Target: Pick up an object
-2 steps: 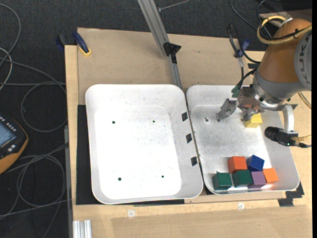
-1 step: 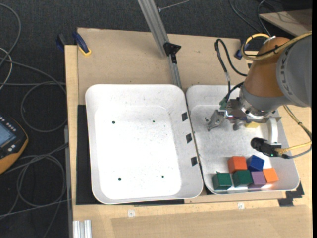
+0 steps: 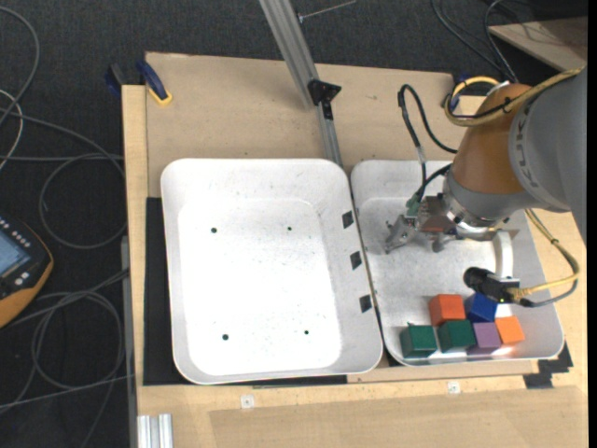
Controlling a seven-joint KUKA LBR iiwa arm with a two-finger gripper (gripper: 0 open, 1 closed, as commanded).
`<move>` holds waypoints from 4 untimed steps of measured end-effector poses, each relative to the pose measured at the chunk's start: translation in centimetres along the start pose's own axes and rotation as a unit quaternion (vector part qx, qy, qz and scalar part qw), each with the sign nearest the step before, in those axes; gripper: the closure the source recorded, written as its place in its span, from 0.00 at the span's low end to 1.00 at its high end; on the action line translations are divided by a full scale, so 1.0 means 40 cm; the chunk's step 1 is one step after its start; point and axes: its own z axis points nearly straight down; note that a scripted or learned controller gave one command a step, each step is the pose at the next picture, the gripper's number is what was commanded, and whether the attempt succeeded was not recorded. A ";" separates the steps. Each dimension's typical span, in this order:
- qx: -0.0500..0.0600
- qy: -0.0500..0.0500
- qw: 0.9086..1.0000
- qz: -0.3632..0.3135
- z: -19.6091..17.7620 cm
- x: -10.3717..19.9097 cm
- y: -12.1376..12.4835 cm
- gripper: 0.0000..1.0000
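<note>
Several small blocks lie clustered in the near right corner of the right bin (image 3: pixel 373 278): a red-orange block (image 3: pixel 448 306), a blue block (image 3: pixel 482 307), a green block (image 3: pixel 455 334), a darker green block (image 3: pixel 420 340), a purple block (image 3: pixel 486 336) and an orange block (image 3: pixel 509 329). My gripper (image 3: pixel 413 243) hangs over the bare middle of that bin, behind and to the left of the cluster. Its fingers stand spread and open, with nothing between them. The grey arm with its orange band covers the bin's far right part.
The left bin (image 3: pixel 177 250) lies beside the right one, with a shared raised rim between them. A slanted metal pole (image 3: pixel 298 54) rises behind the bins. Black cables trail off the wrist near the blocks. Wooden bench edges surround both bins.
</note>
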 end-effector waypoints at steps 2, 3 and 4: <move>-0.006 -0.001 1.000 -0.001 -0.146 0.018 0.007 1.00; -0.006 -0.001 1.000 0.000 -0.266 -0.003 0.016 1.00; -0.006 -0.001 1.000 -0.001 -0.385 -0.003 0.019 1.00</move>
